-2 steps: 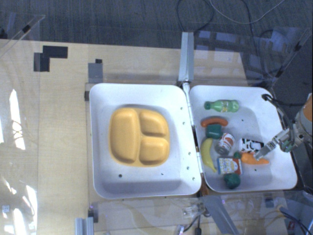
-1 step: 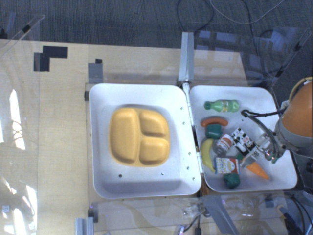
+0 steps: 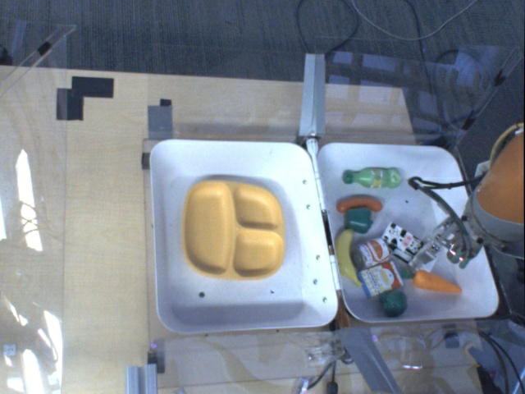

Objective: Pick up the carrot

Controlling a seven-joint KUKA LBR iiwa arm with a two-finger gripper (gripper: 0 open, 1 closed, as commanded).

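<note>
A: Where is the carrot (image 3: 436, 282)?

B: In the right bin (image 3: 480, 302), close to its near wall, lying flat with its tip pointing away from the green block (image 3: 394, 303).

A: How will it handle?

B: Likely a light, rigid, smooth plastic toy. It tapers, so grip across the thick end nearest the juice carton (image 3: 379, 280).

A: And the gripper (image 3: 441, 248)?

B: Just beyond the carrot, hovering beside the cow-print box (image 3: 401, 240). Jaw state: cannot tell. Farther off lies the green bottle (image 3: 373, 177).
</note>
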